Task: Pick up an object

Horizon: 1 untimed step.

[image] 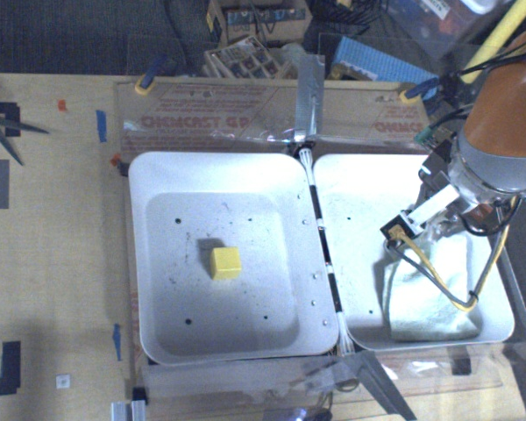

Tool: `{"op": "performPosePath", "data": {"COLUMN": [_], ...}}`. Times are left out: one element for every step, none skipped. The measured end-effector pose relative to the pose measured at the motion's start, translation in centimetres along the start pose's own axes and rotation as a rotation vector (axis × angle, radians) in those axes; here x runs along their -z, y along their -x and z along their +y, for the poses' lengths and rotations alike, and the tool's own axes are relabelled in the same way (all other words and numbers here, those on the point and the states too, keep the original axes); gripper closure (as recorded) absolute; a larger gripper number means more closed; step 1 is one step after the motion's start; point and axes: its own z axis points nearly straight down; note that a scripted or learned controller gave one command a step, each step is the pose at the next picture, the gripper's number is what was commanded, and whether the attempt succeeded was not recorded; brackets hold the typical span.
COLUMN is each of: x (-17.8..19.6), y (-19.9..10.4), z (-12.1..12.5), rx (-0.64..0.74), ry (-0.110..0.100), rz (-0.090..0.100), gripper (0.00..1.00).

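Gripper point(450, 228) low over right bin point(359, 182), mostly hidden under the wrist, so open or closed cannot be told; nothing visibly held. Well off to its left in the view, across the divider point(320, 226), yellow block point(226, 262) alone near the middle of left bin point(158, 182), resting flat on the floor. Roughly cubic, no long axis to favour, sides nearly square to the walls; likely needs a long sideways traverse, then a straight descent.
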Motion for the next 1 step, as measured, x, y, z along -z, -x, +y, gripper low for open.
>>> {"op": "performPosePath", "data": {"x": [0.95], "y": [0.07], "z": [0.14], "rx": [-0.002], "ry": [0.001], "rz": [0.0], "gripper": [1.0]}}
